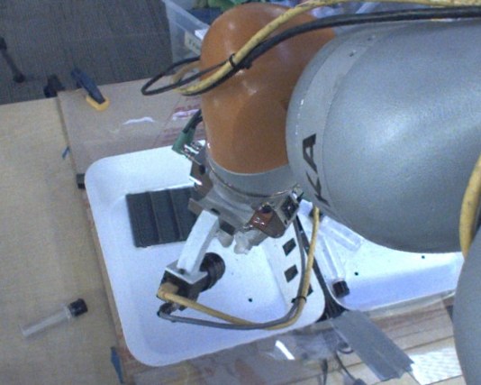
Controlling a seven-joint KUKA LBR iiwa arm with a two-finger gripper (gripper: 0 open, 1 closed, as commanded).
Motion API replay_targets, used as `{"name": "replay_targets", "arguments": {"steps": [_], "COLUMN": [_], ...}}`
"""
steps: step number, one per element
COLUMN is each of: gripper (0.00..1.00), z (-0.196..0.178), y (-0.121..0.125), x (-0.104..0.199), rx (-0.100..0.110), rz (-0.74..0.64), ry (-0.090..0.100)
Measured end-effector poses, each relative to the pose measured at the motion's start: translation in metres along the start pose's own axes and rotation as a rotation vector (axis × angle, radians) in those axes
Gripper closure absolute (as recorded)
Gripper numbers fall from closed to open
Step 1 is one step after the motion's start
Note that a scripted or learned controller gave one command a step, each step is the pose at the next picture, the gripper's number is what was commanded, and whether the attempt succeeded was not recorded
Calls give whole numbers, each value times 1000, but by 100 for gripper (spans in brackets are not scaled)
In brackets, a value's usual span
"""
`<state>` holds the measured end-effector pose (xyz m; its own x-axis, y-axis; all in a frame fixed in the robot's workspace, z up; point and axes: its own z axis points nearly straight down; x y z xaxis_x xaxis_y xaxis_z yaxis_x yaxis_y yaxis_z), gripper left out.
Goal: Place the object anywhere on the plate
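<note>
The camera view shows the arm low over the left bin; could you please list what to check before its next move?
1. Dark ribbed block lies flat in the left bin: ok.
2. Block gripped by the end effector: not ok; it lies apart, to one side.
3. Plate's position: cannot tell; the arm covers much of both bins.
4. Right bin contents: cannot tell, mostly covered.

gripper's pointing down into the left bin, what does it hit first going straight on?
Probably the bare white floor of the left bin. The gripper sits right of the dark ribbed slab, seemingly clear of it; depth is unclear.
</note>
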<state>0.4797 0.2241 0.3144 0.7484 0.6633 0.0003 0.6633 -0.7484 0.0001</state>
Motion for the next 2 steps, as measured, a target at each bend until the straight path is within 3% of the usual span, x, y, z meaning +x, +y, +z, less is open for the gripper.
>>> {"name": "replay_targets", "arguments": {"steps": [1, 2], "gripper": [100, 100], "z": [216, 182], "y": [-1, -1], "x": [-1, -1], "rx": [2, 1], "rz": [138, -173], "ry": [-2, -3]}}
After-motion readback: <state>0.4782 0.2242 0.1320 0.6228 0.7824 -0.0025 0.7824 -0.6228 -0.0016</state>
